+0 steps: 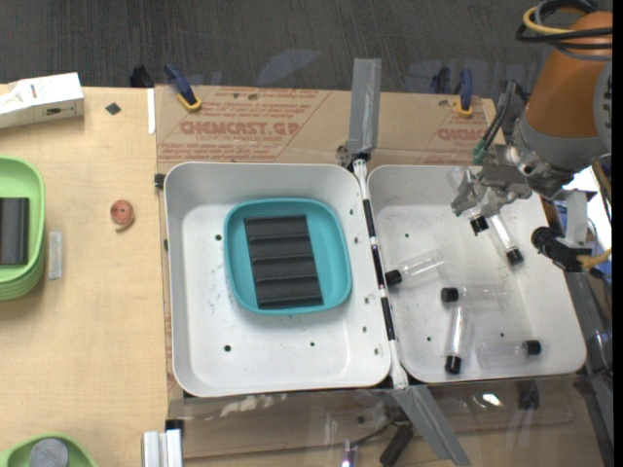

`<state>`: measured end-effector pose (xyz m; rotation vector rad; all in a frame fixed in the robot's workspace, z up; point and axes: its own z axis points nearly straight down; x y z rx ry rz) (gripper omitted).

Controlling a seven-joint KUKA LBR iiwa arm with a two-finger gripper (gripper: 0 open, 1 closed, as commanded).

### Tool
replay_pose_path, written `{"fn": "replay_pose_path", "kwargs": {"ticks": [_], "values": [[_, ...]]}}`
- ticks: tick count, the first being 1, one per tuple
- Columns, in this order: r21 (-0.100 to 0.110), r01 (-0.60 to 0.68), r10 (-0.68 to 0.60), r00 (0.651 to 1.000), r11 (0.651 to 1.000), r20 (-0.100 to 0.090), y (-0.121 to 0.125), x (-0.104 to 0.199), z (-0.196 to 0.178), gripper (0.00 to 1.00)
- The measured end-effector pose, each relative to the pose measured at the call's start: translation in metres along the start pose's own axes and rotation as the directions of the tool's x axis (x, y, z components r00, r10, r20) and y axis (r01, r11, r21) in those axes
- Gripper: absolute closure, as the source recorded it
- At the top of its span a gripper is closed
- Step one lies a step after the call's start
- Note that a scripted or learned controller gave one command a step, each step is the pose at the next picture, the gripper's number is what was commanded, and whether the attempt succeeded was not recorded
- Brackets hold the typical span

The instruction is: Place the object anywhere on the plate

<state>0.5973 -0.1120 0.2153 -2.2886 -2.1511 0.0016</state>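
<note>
A teal plate (237, 261) lies in the left bin (195, 339), and a dark grey ribbed block (282, 261) rests on its middle. Several clear plastic tubes with black caps lie in the right bin (555, 358). One tube (497, 240) lies at a slant near the bin's upper right. My gripper (480, 200) hangs over the upper end of that tube, close to its black cap. Whether it touches the tube I cannot tell. The plate sits well to the left of the gripper, across the wall between the bins.
Other tubes lie at the right bin's left side (417, 267), its lower middle (455, 337) and its lower right (508, 349); a loose black cap (450, 296) sits between them. A green tray (19, 227) stands at the bench's left edge. Cardboard (243, 125) lies behind the bins.
</note>
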Motion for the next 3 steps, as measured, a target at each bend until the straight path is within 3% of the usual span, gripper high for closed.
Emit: {"fn": "replay_pose_path", "kwargs": {"ticks": [1, 2, 3], "values": [[0.003, 0.051, -0.051, 0.999, 0.999, 0.001, -0.019, 0.067, 0.019, 1.0], [0.003, 0.068, -0.068, 0.998, 0.998, 0.001, -0.055, 0.141, 0.025, 1.0], [0.003, 0.067, -0.067, 0.998, 0.998, 0.001, -0.055, 0.141, 0.025, 0.0]]}}
